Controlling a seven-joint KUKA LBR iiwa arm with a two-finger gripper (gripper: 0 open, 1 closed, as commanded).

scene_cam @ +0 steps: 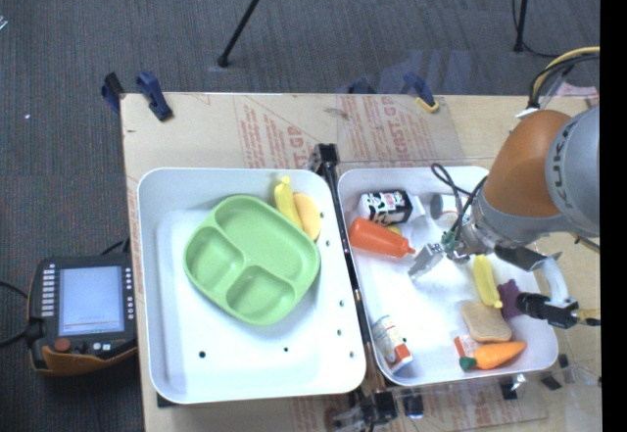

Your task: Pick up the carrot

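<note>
The carrot (498,354) is orange with a small green top. It lies on its side in the front right corner of the right bin (431,376), just in front of a slice of toy bread (484,322). My gripper (428,260) hangs low over the middle of the right bin, well to the left of and behind the carrot and apart from it. Nothing shows in its grasp. It is close to the right end of an orange-red bottle-shaped toy (380,238).
The right bin also holds a black-and-white can (384,207), a yellow corn cob (484,280), a purple piece (509,295) and a small bottle (390,340). The left bin (176,361) holds a green divided plate (253,259) and a banana (298,208).
</note>
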